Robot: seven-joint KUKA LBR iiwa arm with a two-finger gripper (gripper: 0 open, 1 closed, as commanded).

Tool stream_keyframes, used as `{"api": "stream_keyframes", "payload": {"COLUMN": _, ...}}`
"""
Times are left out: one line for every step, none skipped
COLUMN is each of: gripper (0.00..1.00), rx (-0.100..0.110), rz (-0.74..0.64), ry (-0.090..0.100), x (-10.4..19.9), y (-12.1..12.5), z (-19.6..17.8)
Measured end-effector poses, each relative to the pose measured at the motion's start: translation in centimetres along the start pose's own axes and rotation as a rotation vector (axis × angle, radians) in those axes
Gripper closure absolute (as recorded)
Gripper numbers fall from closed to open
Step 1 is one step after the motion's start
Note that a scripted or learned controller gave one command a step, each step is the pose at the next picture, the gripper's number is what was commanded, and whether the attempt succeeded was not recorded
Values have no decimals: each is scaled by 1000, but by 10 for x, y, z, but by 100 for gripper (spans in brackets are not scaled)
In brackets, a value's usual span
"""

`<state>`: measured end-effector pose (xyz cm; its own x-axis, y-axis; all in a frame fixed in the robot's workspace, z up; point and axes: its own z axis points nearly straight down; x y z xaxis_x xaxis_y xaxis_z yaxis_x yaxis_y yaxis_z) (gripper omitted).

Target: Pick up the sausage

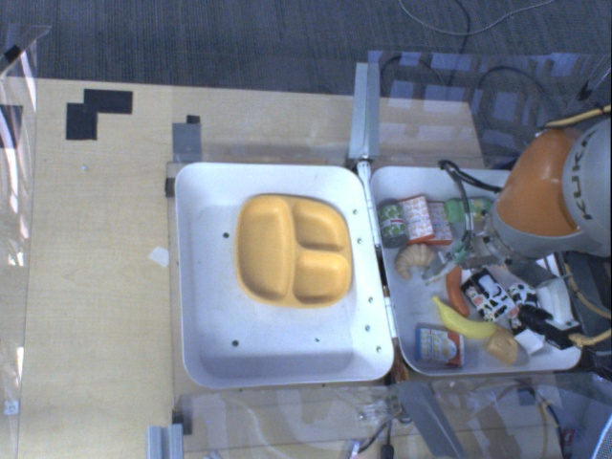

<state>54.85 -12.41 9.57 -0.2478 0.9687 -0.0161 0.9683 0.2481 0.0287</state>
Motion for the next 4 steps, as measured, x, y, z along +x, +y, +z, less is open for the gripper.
{"api": "stream_keyframes", "payload": {"gripper": 100, "rx": -4, "rz": -1, "ry": -2, "x": -1, "y": 2, "z": -11}}
{"api": "stream_keyframes", "payload": {"gripper": 100, "rx": 13, "rz": 39, "ry": 9, "x": -12, "y": -42, "z": 4}}
{"api": "stream_keyframes", "payload": {"gripper": 100, "rx": 21, "rz": -8, "ry": 14, "x": 72, "y": -27, "z": -117}}
{"api": "stream_keyframes", "payload": {"gripper": 0, "rx": 21, "rz": -8, "ry": 14, "x": 71, "y": -27, "z": -117}}
